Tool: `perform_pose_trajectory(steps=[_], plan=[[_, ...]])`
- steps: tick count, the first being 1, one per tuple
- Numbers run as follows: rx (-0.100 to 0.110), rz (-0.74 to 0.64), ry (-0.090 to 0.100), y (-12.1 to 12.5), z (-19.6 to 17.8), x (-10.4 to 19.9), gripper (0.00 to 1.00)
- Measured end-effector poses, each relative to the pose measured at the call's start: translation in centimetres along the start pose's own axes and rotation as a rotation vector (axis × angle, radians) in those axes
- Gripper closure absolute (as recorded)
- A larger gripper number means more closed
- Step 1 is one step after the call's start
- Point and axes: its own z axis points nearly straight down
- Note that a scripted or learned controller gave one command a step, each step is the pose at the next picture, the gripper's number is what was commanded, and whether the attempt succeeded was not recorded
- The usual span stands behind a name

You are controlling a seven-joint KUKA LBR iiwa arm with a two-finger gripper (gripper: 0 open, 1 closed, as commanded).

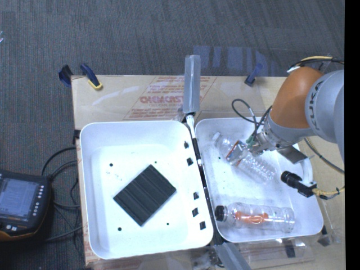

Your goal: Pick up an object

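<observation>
Clear ribbed plastic makes up the small bottle [247, 163] lying on its side in the upper part of the right bin [315, 207], neck toward the bin's left wall. The pincer [239, 152] sits right over its neck end; whether it is open or closed I cannot tell. A larger clear bottle [256, 216] with orange inside lies along the bin's near edge. A dark ridged pad [145, 194] lies in the left bin [95, 151].

The arm [315, 103] ran off the right edge. Its gripper [239, 151] covered part of a clear bottle [253, 165], and the finger gap was too small to read. A pendant [19, 204] was cut by the left edge
</observation>
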Motion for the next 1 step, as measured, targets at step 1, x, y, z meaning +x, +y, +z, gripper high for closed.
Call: perform_pose_trajectory(steps=[1], plan=[[0.019, 0.015, 0.003, 5.01, -8.78, 7.20, 1.00]])
